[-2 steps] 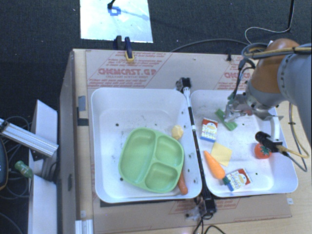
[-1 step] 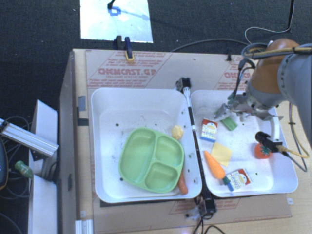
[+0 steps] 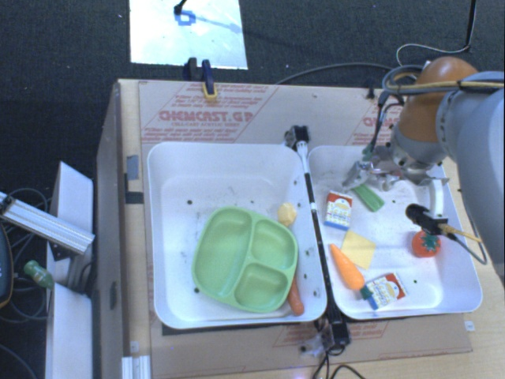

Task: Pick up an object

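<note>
Dark carpet surrounds the bench (image 3: pixel 237 105), where two white bins sit side by side. The left bin (image 3: pixel 170 212) holds a green plate (image 3: pixel 245 259), with a yellow lump (image 3: pixel 287 213) at the plate's far rim and a thin carrot (image 3: pixel 294 298) wedged between the plate and the dividing wall. The right bin (image 3: pixel 458 283) holds the smaller toys: a green block (image 3: pixel 368 197), a carton (image 3: pixel 338 210), a cheese slice (image 3: pixel 359 249), a fat carrot (image 3: pixel 346 266), a second carton (image 3: pixel 385 290) and a tomato (image 3: pixel 425 244). Most lie apart from one another — probably scattered so that one can be taken singly.

At the back of the right bin, the gripper (image 3: pixel 371 172) is low over the bin floor, just above the block — the likeliest target, as it lies closest. Whether the gripper is open or closed, I cannot tell, nor whether it touches the block. Nothing is visibly held.
</note>
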`<state>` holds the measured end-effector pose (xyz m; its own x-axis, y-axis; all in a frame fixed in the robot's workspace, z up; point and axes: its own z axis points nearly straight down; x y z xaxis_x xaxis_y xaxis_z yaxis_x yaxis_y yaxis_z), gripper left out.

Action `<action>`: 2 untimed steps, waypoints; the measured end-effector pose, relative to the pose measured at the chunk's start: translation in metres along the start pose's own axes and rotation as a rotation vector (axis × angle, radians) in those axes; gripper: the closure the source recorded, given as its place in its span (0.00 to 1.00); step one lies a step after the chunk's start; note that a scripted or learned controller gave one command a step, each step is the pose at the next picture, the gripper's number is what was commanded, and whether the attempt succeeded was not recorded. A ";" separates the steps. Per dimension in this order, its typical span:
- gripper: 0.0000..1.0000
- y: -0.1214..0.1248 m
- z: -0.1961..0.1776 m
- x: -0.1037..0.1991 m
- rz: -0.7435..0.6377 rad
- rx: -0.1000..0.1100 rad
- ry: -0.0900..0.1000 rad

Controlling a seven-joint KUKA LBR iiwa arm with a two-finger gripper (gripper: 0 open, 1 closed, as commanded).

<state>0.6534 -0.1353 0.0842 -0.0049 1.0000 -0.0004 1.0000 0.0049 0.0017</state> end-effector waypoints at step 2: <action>1.00 -0.057 -0.119 0.029 0.001 -0.004 -0.001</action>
